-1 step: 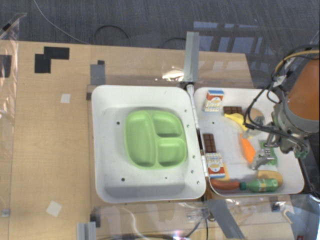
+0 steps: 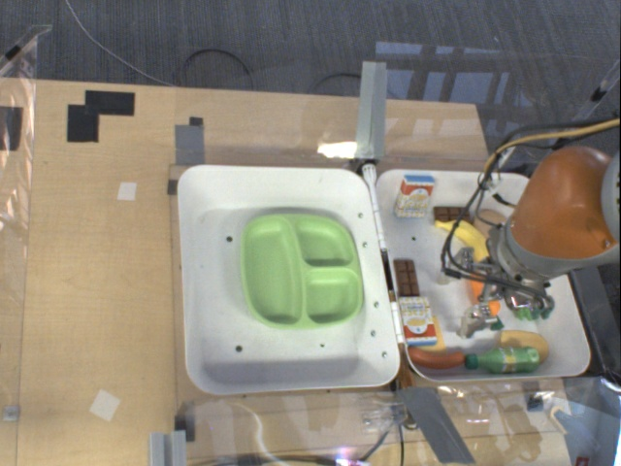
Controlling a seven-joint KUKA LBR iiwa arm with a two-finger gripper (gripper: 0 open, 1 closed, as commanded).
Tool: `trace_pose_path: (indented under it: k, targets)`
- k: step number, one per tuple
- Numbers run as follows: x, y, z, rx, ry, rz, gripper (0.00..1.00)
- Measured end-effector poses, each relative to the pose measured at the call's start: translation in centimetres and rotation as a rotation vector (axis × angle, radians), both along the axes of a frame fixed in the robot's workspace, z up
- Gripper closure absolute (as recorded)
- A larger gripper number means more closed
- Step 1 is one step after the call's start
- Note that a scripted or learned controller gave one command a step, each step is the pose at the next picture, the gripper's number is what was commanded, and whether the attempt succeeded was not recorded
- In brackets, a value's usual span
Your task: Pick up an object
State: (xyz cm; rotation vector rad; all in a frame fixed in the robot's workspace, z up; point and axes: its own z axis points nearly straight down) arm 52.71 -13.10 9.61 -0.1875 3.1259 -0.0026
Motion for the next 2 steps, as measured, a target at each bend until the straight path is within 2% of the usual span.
trace_pose_path:
  k: [1,2]
  targets:
    - [0.3,0.2,1.2,-0.001,-0.009,0.009,1.0]
    - [4.5,-3.5,12.9,-0.005,-0.011,0.038,1.0]
